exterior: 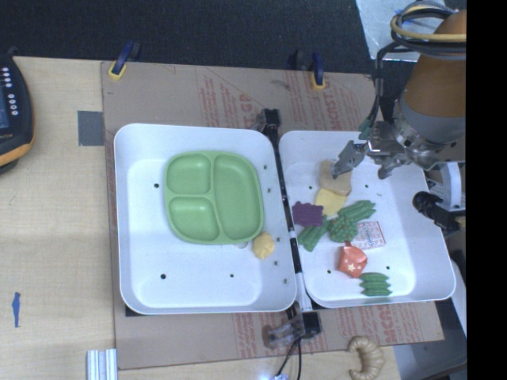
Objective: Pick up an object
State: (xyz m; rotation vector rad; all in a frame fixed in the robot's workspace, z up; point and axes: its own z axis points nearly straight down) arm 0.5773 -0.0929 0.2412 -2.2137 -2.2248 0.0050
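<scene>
My gripper (pixel 366 163) hangs over the back of the right bin (pixel 428 267), its two fingers spread apart with nothing between them. Just left of and below it lies a pale yellow cheese-like piece (pixel 333 182). Further down the bin lie a yellow block (pixel 330 202), a purple piece (pixel 307 213), green pea pods (pixel 358 210), a green broccoli-like toy (pixel 342 228), a green piece (pixel 311 236), a pink-and-white packet (pixel 370 233), a red piece with a star (pixel 352 261) and a green pod (pixel 375 284).
The left bin (pixel 142 283) holds a green divided plate (pixel 214 197) and a small yellow toy (pixel 264 246). Blue clamps (pixel 317 71) pin the cardboard at the back. A pendant (pixel 12 109) lies at the far left, and a tan curled thing (pixel 366 356) in front of the bins.
</scene>
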